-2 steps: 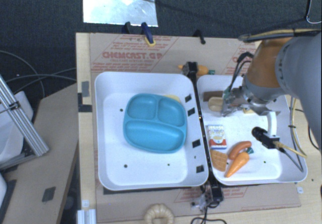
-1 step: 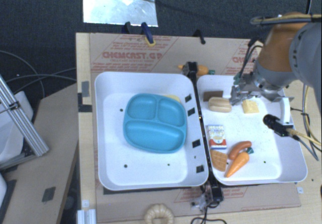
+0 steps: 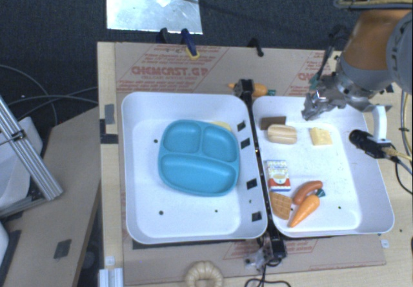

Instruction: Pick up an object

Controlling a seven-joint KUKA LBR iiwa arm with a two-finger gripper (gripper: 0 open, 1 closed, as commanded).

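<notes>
Brown cardboard-topped desk (image 3: 168,66) carries two shallow white bins. Grey metal end effector (image 3: 314,109) hovers over right white bin (image 3: 371,205) far edge, nothing visibly held, finger state cannot tell. Tan bread roll (image 3: 282,133) lies near it, ungrasped. Pick not yet done.

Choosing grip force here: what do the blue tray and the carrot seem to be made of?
Blue tray: likely moulded plastic, matte to slightly glossy, one even colour with rounded compartment ridges. Carrot: probably toy plastic, smooth, uniform orange with a soft sheen; rubber cannot be ruled out.
</notes>
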